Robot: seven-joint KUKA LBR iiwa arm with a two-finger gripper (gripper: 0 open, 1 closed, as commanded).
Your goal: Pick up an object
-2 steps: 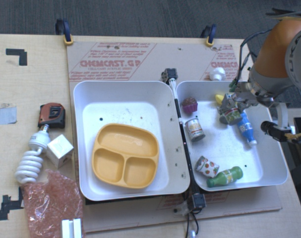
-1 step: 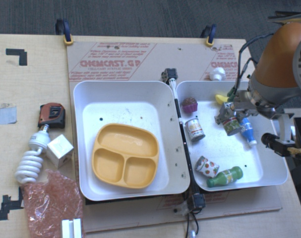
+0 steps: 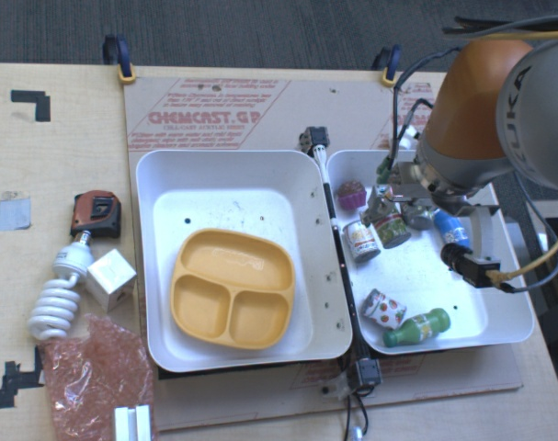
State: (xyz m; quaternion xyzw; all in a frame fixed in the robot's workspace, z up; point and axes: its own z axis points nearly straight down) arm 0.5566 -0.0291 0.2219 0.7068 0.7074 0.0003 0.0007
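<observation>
Grey and orange, the arm reaches in from the right and bends down over the right bin [image 3: 510,324]. Its gripper [image 3: 395,211] hangs low, right on top of a dark little jar [image 3: 393,231]. Just to the gripper's left, a small tin can [image 3: 361,240] lies tipped, and a purple thing [image 3: 351,194] sits a bit farther up on that side. A blue tube [image 3: 451,229] is close on its right. A green bottle [image 3: 416,328] lies well below it, long side pointing across. Whether the gripper is pinching anything cannot be made out.
</observation>
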